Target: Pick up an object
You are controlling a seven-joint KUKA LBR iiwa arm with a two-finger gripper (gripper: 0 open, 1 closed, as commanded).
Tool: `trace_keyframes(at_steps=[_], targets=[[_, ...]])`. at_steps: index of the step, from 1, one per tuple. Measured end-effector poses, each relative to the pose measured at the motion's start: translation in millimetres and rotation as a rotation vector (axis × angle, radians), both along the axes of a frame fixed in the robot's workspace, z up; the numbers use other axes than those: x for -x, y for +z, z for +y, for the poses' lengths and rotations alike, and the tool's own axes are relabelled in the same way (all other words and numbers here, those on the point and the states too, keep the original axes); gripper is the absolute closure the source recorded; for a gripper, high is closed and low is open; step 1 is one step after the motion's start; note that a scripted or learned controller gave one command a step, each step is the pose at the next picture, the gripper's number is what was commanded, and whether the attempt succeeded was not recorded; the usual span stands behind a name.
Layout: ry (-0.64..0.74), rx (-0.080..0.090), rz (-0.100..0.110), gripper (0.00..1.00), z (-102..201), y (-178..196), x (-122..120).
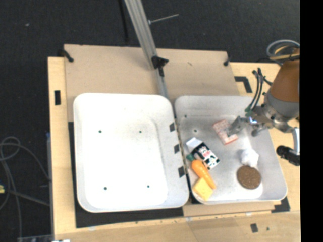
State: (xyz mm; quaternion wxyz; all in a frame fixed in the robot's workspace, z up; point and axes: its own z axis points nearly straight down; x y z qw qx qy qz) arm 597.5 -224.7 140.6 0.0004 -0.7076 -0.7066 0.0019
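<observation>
The right bin [202,107] holds a pink and white packet [222,130], a small black and white carton [204,153], an orange carrot [201,170], a yellow block [203,189], a white crumpled lump [248,157] and a brown round disc [249,177]. My gripper [235,129] reaches in from the right, low over the bin. Its tip is at the right edge of the pink packet. No object shows between the fingers.
The left bin [123,150] lies beside the right one. A slanted metal pole [144,32] rises behind the bins. Cables [258,82] hang by the arm at the right. Tan bench board [146,69] lies beyond the bins.
</observation>
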Motion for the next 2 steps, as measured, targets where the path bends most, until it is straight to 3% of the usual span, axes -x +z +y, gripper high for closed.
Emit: trace_keyframes(at_steps=[1, 2], targets=[[-0.002, 0.000, -0.010, 0.00, -1.8, -36.1, -2.5], [-0.003, 0.003, -0.016, 1.00, -3.1, -21.8, -4.1]])
